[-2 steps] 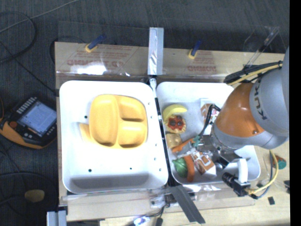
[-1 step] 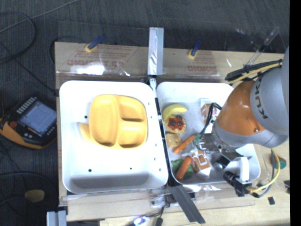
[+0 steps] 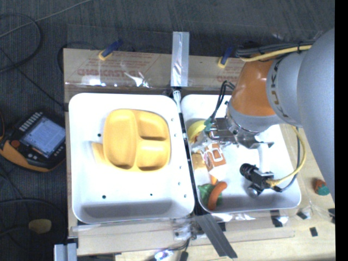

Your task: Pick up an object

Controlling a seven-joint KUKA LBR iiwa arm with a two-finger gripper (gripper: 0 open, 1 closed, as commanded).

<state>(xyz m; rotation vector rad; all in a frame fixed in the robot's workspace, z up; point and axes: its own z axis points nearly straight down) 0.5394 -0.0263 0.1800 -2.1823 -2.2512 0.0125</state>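
Observation:
In the right bin [image 3: 283, 200], my gripper [image 3: 219, 133] hangs low over the left side, under the grey arm and its orange band. Just left of it lies a yellow banana-shaped toy [image 3: 194, 128]. A white and orange packet [image 3: 213, 158] lies directly below the gripper, close to or touching it. Nearer the front edge, an orange carrot-like piece with a green end [image 3: 213, 192] rests. Nothing shows as lifted off the bin floor.
A yellow divided plate [image 3: 136, 138] lies in the left bin [image 3: 87, 200]. A ridge [image 3: 185, 145] separates the two bins. Blue and yellow clamps [image 3: 110, 49] hold the back board. A handheld pendant [image 3: 38, 139] sits on the floor at left.

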